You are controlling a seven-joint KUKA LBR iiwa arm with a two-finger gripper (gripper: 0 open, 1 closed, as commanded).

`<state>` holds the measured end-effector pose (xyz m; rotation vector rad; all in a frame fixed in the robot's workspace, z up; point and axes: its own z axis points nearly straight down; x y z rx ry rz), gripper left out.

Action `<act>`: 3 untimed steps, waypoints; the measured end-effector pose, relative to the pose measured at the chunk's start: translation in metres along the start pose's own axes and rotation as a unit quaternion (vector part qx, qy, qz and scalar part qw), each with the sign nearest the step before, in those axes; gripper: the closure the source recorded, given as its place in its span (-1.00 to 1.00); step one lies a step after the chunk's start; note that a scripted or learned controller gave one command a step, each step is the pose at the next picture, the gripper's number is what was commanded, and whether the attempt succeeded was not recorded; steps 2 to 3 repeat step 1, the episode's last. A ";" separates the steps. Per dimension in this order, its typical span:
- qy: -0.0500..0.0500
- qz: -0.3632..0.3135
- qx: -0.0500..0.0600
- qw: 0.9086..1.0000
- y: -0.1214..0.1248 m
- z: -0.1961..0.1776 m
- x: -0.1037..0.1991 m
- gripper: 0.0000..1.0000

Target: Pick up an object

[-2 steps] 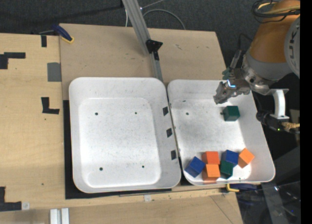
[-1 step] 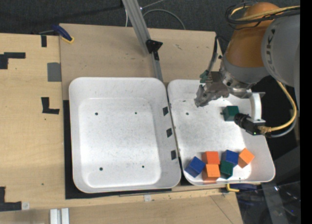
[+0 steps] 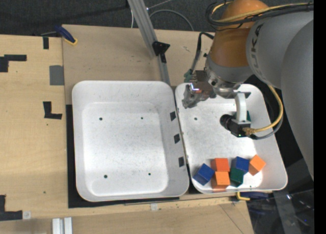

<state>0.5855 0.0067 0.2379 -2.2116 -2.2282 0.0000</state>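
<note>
Six blocks [image 3: 227, 171] clustered in right bin [image 3: 272, 141]: two blue, three orange, one green; jaws' state unreadable.

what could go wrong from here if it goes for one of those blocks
The blocks sit packed together against the near rim of the right bin, so a grab could catch two or push them into the wall. The gripper hangs at the bin's far left corner, away from the cluster, so it may close on nothing.
</note>
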 end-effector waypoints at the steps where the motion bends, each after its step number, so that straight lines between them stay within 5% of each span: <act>1: 0.000 0.000 0.000 1.000 0.009 -0.001 0.048 1.00; 3: 0.000 0.000 0.000 1.000 0.009 -0.001 0.048 1.00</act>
